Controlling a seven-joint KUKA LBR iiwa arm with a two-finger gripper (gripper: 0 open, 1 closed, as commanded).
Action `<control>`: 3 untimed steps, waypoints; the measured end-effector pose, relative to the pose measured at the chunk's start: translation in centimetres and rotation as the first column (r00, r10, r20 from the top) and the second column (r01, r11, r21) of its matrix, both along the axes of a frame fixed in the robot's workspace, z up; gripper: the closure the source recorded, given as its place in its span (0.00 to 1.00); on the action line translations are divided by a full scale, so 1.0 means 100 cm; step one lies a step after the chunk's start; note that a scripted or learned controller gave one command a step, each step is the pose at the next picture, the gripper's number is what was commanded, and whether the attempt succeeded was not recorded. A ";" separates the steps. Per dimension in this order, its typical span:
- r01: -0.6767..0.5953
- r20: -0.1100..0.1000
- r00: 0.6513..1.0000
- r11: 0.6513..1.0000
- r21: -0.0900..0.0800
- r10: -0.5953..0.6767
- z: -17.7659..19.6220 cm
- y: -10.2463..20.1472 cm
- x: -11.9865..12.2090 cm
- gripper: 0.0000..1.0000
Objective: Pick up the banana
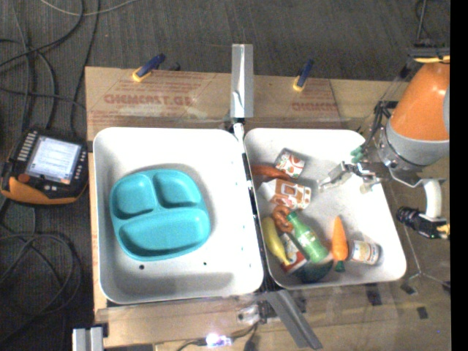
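Note:
The yellow banana [273,240] lies in the right bin [380,218], close to its left wall and towards the front. A green bottle [307,240] and a red-and-white packet [291,253] press against its right side. My gripper [342,174] hangs over the upper right part of this bin, well to the right of the banana and further back, with nothing seen in it. The grey arm with its orange band [428,104] comes in from the right edge.
Two orange-and-white cartons [291,162] [292,194], a carrot [338,238] and a small jar [364,252] share the right bin. A teal divided plate [162,212] sits in the left bin [110,152]. A metal post [241,86] stands behind the bins.

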State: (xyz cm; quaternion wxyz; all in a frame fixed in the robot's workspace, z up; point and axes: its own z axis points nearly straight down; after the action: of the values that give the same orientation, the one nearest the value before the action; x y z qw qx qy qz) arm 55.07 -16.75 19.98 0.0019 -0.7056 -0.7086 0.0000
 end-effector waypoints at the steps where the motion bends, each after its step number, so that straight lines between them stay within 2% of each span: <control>1: -0.283 0.001 0.959 0.959 -0.001 0.283 0.036 0.081 -0.047 0.00; 2: -0.257 0.000 0.967 0.967 0.000 0.257 -0.017 0.138 -0.067 0.00; 3: -0.257 0.000 0.966 0.966 0.000 0.257 -0.017 0.138 -0.067 0.00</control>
State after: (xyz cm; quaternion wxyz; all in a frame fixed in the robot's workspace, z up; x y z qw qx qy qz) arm 48.34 -2.90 18.26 0.0019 -0.6079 -0.7940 0.0004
